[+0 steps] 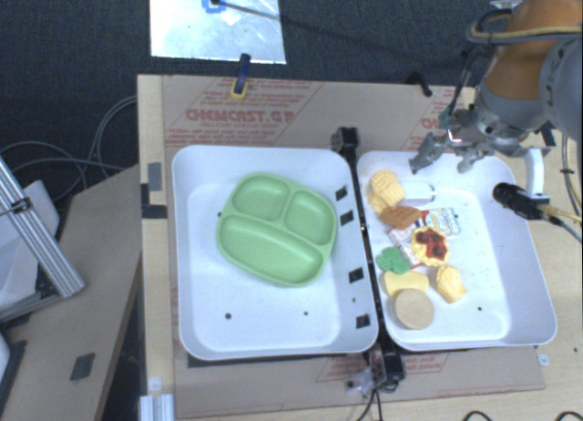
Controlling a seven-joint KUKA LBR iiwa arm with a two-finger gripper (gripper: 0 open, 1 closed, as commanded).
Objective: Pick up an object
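**Ann:** Green and bright, that divided plate (278, 228) sits alone in the left bin (196, 319), and I'll take it as my landmark. Everything worth grabbing lies to its right, across the divider, in the right bin (519, 310).

**Ben:** Toy food, a tight heap of it. Nearest the plate's top right corner there's a yellow corn-like piece (385, 188), then a brown piece (402, 218) just under it. A small pizza slice (431, 244) lies further right of the plate, touching a white packet (445, 220).

**Ann:** And low down, level with the plate's bottom edge, a green leafy bit (393, 260), a tan round biscuit (414, 309) and a yellow chunk (450, 283).

**Ben:** Now the gripper (447, 151). It hovers beyond the heap, over the far rim of the right bin, well right of the plate. Fingers splayed wide, nothing between them.

**Ann:** So progress?

**Ben:** Barely begun, I'd judge. No object lifted, every piece flat on the bin floor. What's left is the whole job: choose one, descend, close, raise. The corn piece sits closest beneath the claw.
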